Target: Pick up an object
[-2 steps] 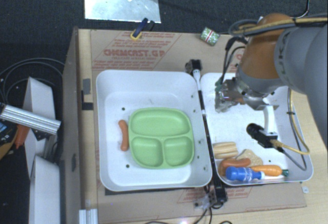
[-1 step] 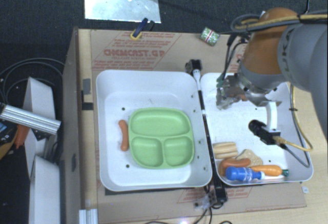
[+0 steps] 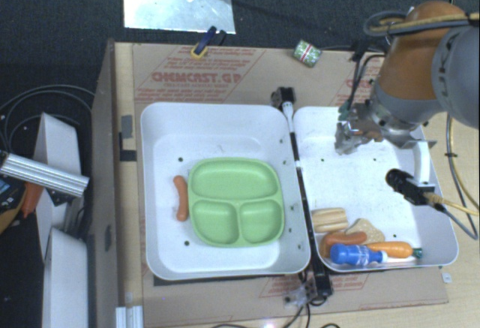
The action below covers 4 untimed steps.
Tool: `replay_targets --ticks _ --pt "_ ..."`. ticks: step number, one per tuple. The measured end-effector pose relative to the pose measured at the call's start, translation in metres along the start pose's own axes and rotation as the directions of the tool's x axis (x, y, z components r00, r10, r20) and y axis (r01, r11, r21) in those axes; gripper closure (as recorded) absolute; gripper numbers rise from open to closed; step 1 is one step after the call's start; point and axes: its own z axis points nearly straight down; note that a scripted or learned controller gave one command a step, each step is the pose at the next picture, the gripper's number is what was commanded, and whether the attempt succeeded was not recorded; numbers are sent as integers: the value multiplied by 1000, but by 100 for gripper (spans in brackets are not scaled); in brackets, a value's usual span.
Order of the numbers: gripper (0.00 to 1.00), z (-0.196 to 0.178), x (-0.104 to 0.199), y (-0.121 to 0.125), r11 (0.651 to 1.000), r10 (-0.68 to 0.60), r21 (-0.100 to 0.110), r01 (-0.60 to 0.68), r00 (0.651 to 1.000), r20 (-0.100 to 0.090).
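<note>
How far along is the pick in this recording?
Nothing looks picked yet. The tool sits over the upper part of the right bin, away from the food pile in that bin's lower corner. A sausage lies beside the green tray in the left bin. Reaching and grasping remain.

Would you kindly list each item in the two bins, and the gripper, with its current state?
green tray: flat in the left bin, compartments bare
sausage: lying beside the tray's left edge
bun: lying at the right bin's near edge
blue bottle: on its side
carrot: lying beside the bottle
gripper: over the right bin's far part
</note>
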Motion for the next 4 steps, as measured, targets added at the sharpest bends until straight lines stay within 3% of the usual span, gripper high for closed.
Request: replay_targets --ticks 1,2,3,4 --pt "100 28 19 10 1000 -3 1 3 1000 -1" --pt "100 13 -7 8 1000 0 0 0 1000 0" --pt "100 19 64 44 1000 -3 0 3 1000 -2" --pt "100 40 -1 70 1000 0 0 0 1000 1"
